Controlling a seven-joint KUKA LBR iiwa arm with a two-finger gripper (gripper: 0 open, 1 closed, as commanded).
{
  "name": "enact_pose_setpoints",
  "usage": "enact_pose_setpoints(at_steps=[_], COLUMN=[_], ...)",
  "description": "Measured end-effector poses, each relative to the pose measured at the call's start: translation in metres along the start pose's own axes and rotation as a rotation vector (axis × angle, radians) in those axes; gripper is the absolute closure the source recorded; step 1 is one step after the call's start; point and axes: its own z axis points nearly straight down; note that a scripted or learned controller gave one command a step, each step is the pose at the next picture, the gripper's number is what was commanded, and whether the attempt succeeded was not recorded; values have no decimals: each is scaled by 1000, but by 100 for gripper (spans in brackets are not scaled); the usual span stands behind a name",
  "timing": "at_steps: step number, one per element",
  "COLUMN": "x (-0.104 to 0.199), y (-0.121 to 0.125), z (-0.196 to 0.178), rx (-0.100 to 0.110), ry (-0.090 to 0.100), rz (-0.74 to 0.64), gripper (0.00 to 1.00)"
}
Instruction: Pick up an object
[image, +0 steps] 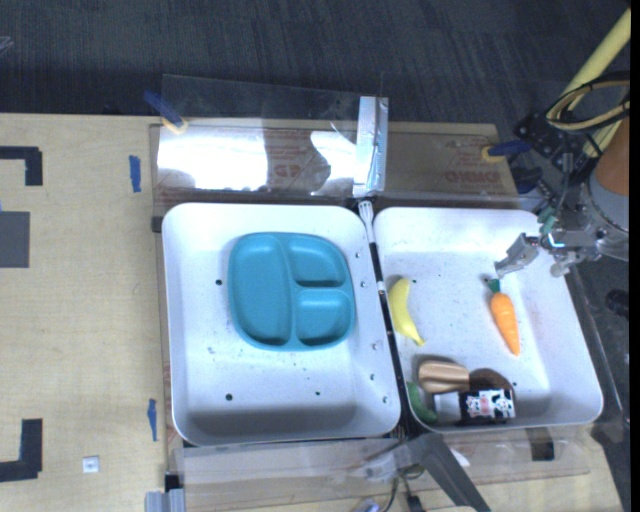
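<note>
Orange plastic carrot (504, 320) lies just below grey two-finger gripper (538, 254), fingers spread, pinching nothing. Risk: fingers nudge slim carrot, it rolls on white bin floor (450, 270).

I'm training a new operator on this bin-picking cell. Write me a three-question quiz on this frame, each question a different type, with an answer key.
1. True or false: the blue divided tray lies in the right bin.
2. Multiple choice: which item lies closest to the gripper? A) banana B) carrot C) blue divided tray
3. Fill in: the banana lies near the right bin's ____ wall (left or right in the camera view).

Key
1. False; it lies in the left bin.
2. B; the carrot's green top sits just below the gripper.
3. Left, beside the divider between the bins.
</note>
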Motion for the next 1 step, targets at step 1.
enact_pose_setpoints(at_steps=[1], x=[-17], y=[-8], z=[-42], rx=[-7], ry=[-5], rz=[-144], gripper=[0])
